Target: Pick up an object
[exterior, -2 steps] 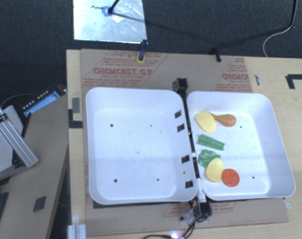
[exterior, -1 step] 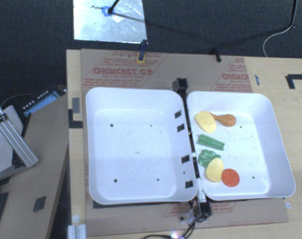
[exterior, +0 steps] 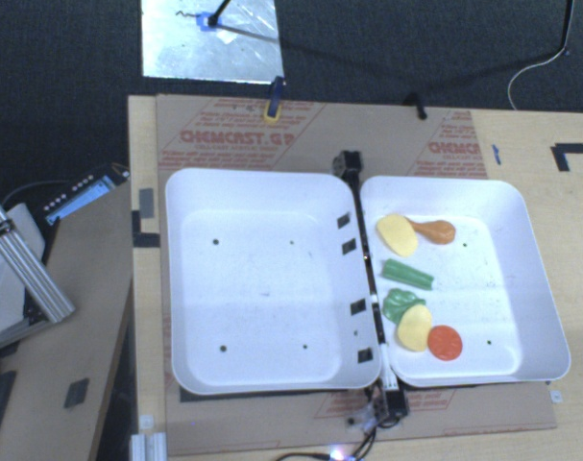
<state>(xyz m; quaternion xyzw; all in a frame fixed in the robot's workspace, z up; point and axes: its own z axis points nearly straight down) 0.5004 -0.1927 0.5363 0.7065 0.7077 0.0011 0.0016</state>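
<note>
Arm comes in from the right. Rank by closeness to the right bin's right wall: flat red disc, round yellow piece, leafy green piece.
1. Flat red disc, at the front of the right bin, farthest right.
2. Round yellow piece, just left of the disc.
3. Leafy green piece, behind the yellow piece, nearest the divider.

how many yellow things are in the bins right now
2, both in the right bin: one yellow piece near its upper left beside an orange piece, another yellow piece lower down, touching a red disc.
</note>
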